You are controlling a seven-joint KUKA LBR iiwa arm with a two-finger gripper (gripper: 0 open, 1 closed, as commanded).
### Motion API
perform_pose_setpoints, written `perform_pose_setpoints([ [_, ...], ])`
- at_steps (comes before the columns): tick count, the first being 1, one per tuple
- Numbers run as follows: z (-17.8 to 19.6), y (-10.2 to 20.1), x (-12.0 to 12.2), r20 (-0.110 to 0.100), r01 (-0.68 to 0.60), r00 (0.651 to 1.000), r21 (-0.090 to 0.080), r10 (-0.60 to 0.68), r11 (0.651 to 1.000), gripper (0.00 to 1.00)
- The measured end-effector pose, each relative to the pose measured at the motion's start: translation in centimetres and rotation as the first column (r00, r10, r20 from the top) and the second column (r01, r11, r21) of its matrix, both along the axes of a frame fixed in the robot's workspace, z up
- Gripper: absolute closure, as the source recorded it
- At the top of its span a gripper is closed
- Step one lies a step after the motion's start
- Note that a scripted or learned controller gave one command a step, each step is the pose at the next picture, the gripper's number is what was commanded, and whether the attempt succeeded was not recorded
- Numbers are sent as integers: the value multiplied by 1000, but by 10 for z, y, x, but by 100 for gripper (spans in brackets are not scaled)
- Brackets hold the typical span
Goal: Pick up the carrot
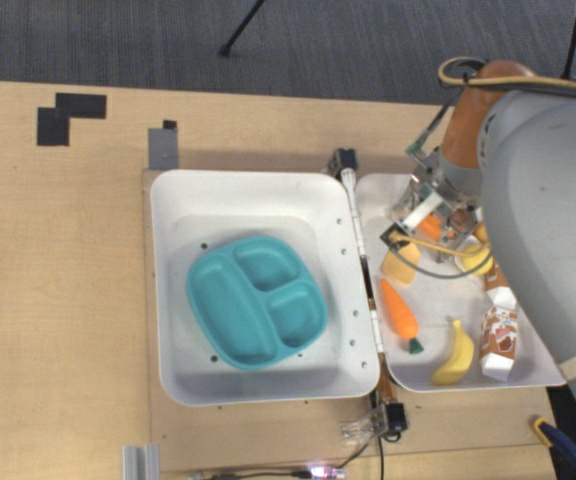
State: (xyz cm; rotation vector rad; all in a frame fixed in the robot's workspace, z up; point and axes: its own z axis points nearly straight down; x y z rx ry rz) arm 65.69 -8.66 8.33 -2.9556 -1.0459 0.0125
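The tapered orange plastic carrot point(399, 311) is lying in the right white bin point(373, 203), on the near side of the gripper point(420, 230), long axis running far-to-near, green tip nearest. Honestly can't tell if the gripper's open or closed.

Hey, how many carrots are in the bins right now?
1. The carrot lies in the right bin by its left wall, left of the banana. The arm covers part of that bin, so another may be hidden.

The worktop point(58, 298) looks like pale matt wood (board-like, evenly dull). The left bin point(168, 268) and right bin point(430, 298) are smooth white plastic, faintly shiny; the teal tray point(256, 301) is matt plastic. The carrot point(400, 311) looks smooth.
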Motion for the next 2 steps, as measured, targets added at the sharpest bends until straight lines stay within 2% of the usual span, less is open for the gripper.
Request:
perform_pose_setpoints([
  [1, 2, -15, -72, 10, -27, 1000, -3, 27, 1000, 0],
  [2, 1, -3, -4, 9, 279, 960, -2, -279, 960, 0],
])
